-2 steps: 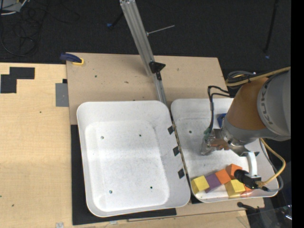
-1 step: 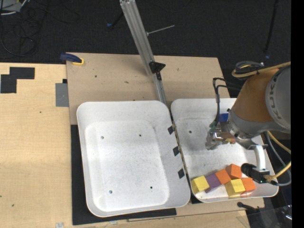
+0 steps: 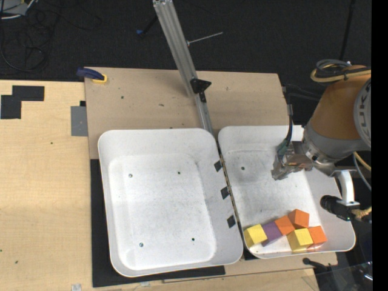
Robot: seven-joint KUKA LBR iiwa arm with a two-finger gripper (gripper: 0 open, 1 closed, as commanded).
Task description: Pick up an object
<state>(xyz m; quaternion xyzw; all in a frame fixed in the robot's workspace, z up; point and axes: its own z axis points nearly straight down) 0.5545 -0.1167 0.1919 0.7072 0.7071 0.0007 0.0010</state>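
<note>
**Blocks clustered in the right bin's near corner**

The blocks (image 3: pixel 285 229), yellow, orange and purple, lie huddled together at the near edge of the right bin (image 3: pixel 254 162), touching one another. The gripper (image 3: pixel 285 165) hangs over the middle of that bin, well apart from them, with nothing seen between its fingers; whether it is spread or closed cannot be told. The left bin (image 3: pixel 157 199) sits just beside it, both on a tan bench (image 3: pixel 151 99). A slanted aluminium rail (image 3: pixel 179 53) rises behind the bins. Beyond the bench the floor is dark, with loose cables (image 3: pixel 18 8) at the far left.
</note>
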